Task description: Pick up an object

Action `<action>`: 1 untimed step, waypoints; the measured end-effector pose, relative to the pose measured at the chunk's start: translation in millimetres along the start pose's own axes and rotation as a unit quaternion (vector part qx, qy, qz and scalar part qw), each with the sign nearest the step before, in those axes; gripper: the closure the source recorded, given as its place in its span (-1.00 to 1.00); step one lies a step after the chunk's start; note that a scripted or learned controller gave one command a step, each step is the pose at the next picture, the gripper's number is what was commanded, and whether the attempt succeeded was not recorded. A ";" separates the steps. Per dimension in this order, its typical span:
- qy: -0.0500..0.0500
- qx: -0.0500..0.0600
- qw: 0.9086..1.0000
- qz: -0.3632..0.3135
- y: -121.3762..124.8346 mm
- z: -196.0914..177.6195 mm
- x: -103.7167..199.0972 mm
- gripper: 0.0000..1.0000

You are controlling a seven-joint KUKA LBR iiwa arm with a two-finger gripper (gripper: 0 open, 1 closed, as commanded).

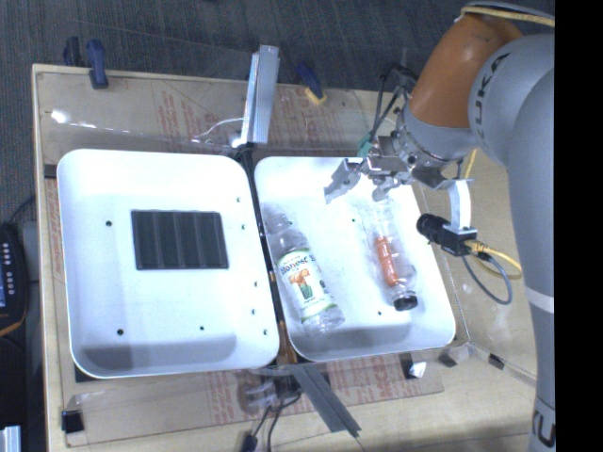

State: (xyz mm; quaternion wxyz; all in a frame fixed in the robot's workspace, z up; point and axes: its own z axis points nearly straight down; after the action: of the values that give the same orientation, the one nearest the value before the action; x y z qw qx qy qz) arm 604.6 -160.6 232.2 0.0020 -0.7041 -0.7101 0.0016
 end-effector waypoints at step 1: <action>0.000 0.000 0.984 -0.181 13.4 26.1 -9.8 -1.00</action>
State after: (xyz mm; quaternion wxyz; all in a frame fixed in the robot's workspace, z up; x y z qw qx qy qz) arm 618.0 -170.3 206.1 0.0019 -0.5644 -0.8255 0.0010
